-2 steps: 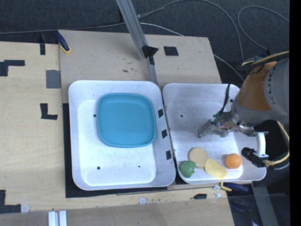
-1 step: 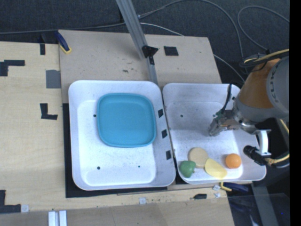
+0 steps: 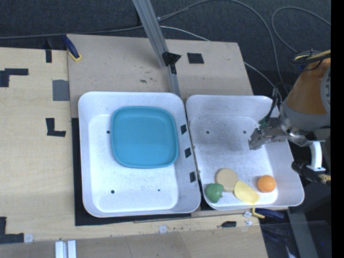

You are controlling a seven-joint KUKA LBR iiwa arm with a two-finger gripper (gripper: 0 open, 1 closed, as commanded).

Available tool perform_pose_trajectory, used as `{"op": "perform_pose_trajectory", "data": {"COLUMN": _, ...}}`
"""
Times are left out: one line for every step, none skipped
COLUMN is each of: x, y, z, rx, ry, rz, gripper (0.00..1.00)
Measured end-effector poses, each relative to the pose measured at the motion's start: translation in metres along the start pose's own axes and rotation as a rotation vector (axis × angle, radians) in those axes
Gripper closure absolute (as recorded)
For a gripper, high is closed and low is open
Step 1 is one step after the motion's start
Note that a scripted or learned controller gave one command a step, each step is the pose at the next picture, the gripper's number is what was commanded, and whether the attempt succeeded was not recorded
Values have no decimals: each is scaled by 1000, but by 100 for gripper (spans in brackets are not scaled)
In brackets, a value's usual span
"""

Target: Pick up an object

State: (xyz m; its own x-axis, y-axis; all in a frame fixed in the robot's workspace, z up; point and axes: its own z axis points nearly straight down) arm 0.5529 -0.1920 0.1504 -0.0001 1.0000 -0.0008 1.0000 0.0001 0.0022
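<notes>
1. Claw hangs over right bin, upper-right part; grip state can't tell.
2. Orange ball, yellow obj, tan disc, green obj sit along bin's front edge.
3. Blue plate in left bin.

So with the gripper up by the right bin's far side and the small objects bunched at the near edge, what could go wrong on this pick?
1. The green object, beige disc, yellow object and orange ball sit packed together, so a descent may nudge neighbours or grab two.
2. They lie against the right bin near wall, which could block a finger.
3. The gripper is well away from them; a close here would likely catch nothing.
</notes>
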Motion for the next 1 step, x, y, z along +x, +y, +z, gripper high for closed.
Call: {"op": "perform_pose_trajectory", "data": {"x": 1, "y": -3, "z": -62, "rx": -3, "ry": 0, "rz": -1, "gripper": 100}}
